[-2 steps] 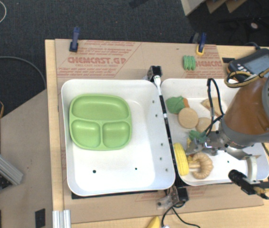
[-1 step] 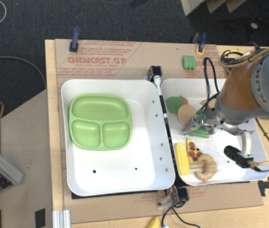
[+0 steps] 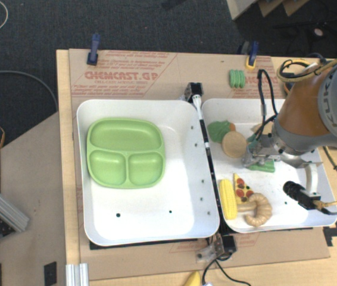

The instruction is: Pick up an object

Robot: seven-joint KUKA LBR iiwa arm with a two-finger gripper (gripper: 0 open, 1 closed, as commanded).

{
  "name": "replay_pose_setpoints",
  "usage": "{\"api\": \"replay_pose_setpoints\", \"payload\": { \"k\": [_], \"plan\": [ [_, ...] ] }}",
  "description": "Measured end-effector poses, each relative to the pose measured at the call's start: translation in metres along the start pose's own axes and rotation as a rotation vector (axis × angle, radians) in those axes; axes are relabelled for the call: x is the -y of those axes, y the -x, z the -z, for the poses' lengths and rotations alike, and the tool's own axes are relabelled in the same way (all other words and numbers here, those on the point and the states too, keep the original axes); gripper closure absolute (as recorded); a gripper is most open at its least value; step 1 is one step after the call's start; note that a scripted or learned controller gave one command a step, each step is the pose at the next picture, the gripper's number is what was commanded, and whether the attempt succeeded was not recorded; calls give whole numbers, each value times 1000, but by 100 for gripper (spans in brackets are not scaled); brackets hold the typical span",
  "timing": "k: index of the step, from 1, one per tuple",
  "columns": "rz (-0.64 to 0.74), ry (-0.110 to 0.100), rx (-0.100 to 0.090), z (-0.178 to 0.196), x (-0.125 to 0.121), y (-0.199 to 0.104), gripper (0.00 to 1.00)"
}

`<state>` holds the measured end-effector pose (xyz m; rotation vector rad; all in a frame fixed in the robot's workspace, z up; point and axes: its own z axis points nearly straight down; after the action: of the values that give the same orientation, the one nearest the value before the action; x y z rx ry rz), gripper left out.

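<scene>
Two bins sit side by side on the bench (image 3: 127, 70). The tool (image 3: 258, 157) hangs low inside the right bin (image 3: 302, 219), near its middle. Just left of the tool lies a round disc (image 3: 234, 143), with a leafy piece (image 3: 218, 130) beyond it. Below the tool lie a pizza slice (image 3: 241, 188), a corn cob (image 3: 227, 198) and a croissant (image 3: 258, 210). Far left of the tool, the left bin (image 3: 150, 210) holds a divided plate (image 3: 125, 153).

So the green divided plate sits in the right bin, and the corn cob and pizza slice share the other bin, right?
Not quite. The camera view shows the green divided plate in the left bin. The corn cob and pizza slice do share the other bin, the right bin.
</scene>
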<state>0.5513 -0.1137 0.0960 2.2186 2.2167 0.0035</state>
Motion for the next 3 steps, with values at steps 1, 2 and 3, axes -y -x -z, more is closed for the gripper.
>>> {"api": "replay_pose_setpoints", "payload": {
  "k": [1, 2, 3],
  "plan": [
    [11, 4, -6, 95, 14, -90, 100],
    [4, 16, -4, 347, 63, -99, 100],
    [12, -8, -4, 326, 59, -193, 100]
  ]
}}
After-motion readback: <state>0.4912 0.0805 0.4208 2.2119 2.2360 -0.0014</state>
